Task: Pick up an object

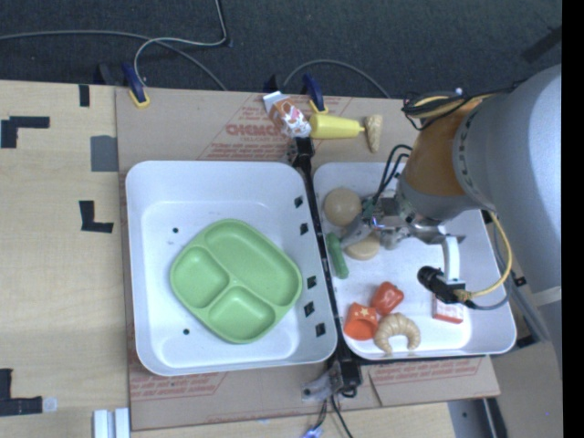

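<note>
Right now jaws (pixel 372 229) low in right bin (pixel 493 336) w/ beige piece (pixel 362 248); state can't tell.

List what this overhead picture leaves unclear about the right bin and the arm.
- Gripper: camera view, wrist overhead hides what the jaws are doing.
- Pale food item: partly covered by the gripper.
- Red and white packet: print too small to read.
- Arm: cut off by the right edge.

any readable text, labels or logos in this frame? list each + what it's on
"CHEMCO"-like red print on the cardboard sheet behind the left bin: blurred, reading uncertain.
Red print on the cardboard's front edge: too blurred to read.
Red and white packet in the right bin: markings too small to read.
Small wrapper by the banana: print unreadable.
</note>
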You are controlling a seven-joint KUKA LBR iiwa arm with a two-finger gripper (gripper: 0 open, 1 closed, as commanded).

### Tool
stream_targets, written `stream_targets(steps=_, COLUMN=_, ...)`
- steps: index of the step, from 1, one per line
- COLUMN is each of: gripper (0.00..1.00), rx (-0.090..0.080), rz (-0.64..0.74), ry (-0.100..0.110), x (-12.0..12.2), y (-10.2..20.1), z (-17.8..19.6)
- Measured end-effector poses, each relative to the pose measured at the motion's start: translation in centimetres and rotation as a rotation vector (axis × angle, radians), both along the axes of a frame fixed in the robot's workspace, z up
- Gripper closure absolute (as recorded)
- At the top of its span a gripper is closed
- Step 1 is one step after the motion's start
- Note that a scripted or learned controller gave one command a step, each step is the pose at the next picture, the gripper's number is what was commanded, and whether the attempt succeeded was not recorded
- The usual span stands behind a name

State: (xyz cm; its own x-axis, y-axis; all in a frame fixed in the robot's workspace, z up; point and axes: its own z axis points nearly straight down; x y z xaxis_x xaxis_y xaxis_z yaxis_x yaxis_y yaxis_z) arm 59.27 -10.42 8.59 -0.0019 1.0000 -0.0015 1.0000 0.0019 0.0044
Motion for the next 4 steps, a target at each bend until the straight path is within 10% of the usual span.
stream_targets(steps=1, gripper=0.0, rx=0.005, rz=-0.006, ry=0.029, x=5.85, y=-0.06, z=-0.3)
stream_targets(steps=4, gripper=0.0, rx=0.01, rz=-0.008, ry=0.053, x=6.67, y=-0.5, z=-0.53)
